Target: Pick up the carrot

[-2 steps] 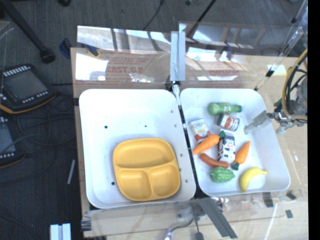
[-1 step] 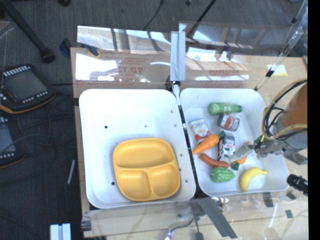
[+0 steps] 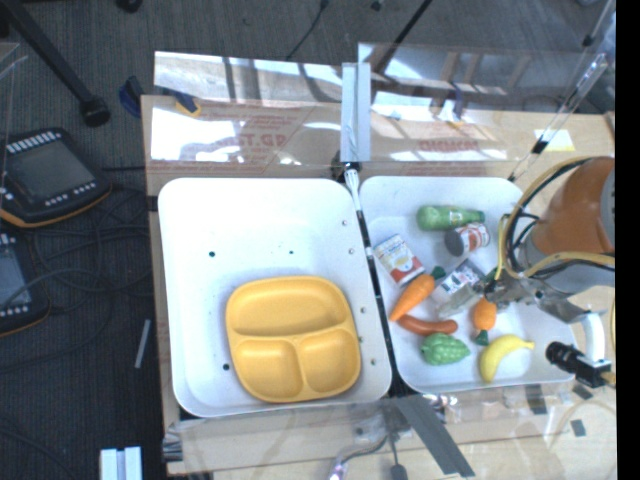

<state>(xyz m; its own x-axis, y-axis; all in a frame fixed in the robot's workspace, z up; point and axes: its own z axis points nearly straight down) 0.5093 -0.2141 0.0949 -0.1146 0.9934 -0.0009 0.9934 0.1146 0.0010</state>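
Note:
The carrot (image 3: 414, 295) lies at a slant in the right bin (image 3: 385, 203), near its left wall, orange with a green top pointing up and right. My gripper (image 3: 497, 290) hangs low over the right part of the same bin, a short way right of the carrot. It sits just above a small orange fruit (image 3: 484, 315). A small grey and white packet (image 3: 458, 280) lies between the gripper and the carrot. Nothing is seen held in the gripper.
Around the carrot lie a red and white carton (image 3: 398, 258), a red pepper (image 3: 429, 324) and a green vegetable (image 3: 444, 349). Farther off are a banana (image 3: 503, 355), a can (image 3: 468, 239) and a green bottle (image 3: 450, 217). A yellow divided plate (image 3: 293, 336) sits in the left bin (image 3: 190, 268).

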